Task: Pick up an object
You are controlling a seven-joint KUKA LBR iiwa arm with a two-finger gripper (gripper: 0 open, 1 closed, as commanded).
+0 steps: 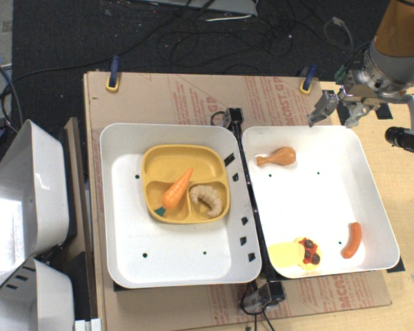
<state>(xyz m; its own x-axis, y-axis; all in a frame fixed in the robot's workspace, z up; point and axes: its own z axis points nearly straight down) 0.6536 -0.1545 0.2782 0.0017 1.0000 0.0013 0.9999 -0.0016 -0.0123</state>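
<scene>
Orange and long, the sausage point(352, 241) lies in the right bin point(331, 185) (near its front right corner), tilted with its top end pointing up and a bit right. The gripper point(338, 109) hangs above the bin's back edge, fingers apart, holding nothing.

At the left of the frame a white bin point(124, 254) holds a yellow plate point(183, 158) with an orange carrot point(177, 189) and a pale beige shrimp point(207, 200). The right white bin point(372, 205) has a light brown drumstick point(277, 158), an orange-red sausage point(352, 241) and a pale yellow piece with dark red spots point(295, 253).
</scene>
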